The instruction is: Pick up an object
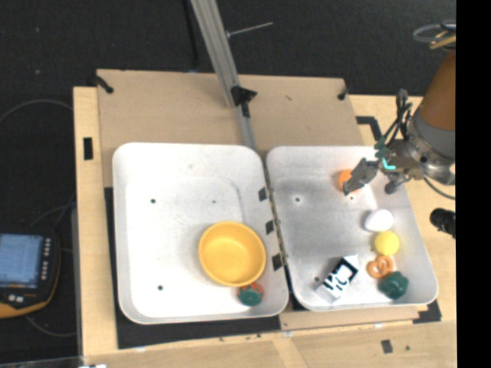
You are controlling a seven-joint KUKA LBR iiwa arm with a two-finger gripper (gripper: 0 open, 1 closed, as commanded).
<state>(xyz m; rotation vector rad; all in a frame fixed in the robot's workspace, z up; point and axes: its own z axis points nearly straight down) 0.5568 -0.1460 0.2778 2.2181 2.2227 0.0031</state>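
Just one fixed cam up high, tilted down toward 12 o'clock, far enough back to catch both bins [192,228] whole; arm [437,113] enters at 3 o'clock.

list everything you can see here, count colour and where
bins: 2, white, side by side on the bench
bowl: 1, yellow, left bin, near front
small toy: 1, green with orange, left bin, front edge by the bowl
orange ball: 1, orange, right bin, back, at the gripper
white egg: 1, right bin
yellow ball: 1, right bin
pretzel: 1, orange, right bin
green lump: 1, right bin, front corner
box: 1, black and white, right bin, front
handheld screen: 1, far left
gripper: 1, grey, over right bin
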